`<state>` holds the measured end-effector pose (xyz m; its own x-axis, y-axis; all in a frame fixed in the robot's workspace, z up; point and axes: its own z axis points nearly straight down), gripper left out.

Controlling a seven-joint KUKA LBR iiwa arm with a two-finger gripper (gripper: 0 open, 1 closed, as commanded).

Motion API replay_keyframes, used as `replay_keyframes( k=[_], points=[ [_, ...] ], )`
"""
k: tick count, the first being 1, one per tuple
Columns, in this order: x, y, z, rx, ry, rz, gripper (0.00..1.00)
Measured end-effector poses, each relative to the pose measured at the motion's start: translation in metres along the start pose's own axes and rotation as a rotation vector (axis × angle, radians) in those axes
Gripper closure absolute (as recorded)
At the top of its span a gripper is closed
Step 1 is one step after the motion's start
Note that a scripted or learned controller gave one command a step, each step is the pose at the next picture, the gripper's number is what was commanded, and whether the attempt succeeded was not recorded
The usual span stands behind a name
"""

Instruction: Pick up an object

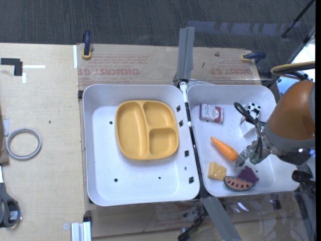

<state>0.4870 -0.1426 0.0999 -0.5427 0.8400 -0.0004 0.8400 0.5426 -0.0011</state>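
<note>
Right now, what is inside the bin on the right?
The right bin holds a carrot, cheese wedge, watermelon slice, purple grapes, a red packet and a black-and-white toy. The arm covers its right side.

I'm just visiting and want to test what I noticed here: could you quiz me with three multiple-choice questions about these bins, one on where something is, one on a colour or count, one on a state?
1. Where does the yellow divided plate lie?
A. left bin
B. right bin
C. wooden bench

2. How many compartments does the plate have?
A. two
B. three
C. five

3. Where is the claw now?
A. above the left bin
B. over the tape roll
C. low in the right bin

Answers: 1 A, the plate rests in the left bin. 2 B, one long section and two smaller ones. 3 C, it sits in the right bin between the carrot and purple grapes.
</note>
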Motion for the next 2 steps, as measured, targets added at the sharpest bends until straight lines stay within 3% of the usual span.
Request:
replay_keyframes(
  k=[1,2],
  points=[
    [-0.063,0.027,0.008,0.000,0.000,-0.036,1.00],
    [-0.027,0.059,-0.122,-0.001,-0.001,0.064,1.00]
  ],
)
